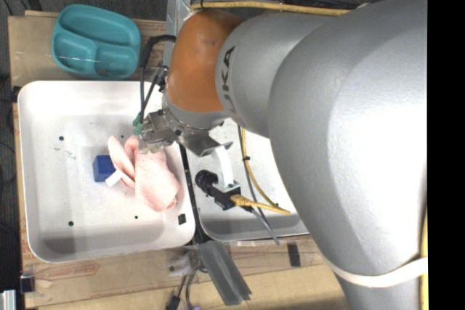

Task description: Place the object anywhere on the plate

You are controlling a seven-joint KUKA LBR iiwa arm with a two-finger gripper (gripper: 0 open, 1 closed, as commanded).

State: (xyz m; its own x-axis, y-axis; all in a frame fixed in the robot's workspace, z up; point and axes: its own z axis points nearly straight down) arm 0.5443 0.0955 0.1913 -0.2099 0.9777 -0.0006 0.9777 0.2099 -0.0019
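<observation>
Currently the end effector (154,128) hovers over the left bin (43,112) — grip state unclear. Pink object (152,181) lies just below it, long axis diagonal, beside a blue block (104,168). Teal plate (96,40) sits beyond the bin on the desk (22,33).

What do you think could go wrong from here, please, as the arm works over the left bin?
The gripper sits right over the pink object, with the blue block close beside it, so a grasp could catch or nudge the wrong item. The teal plate lies outside the left bin, beyond its far rim, so a carried object might clip that rim on the way. The big arm hides much of the right bin, making checks there hard.
</observation>
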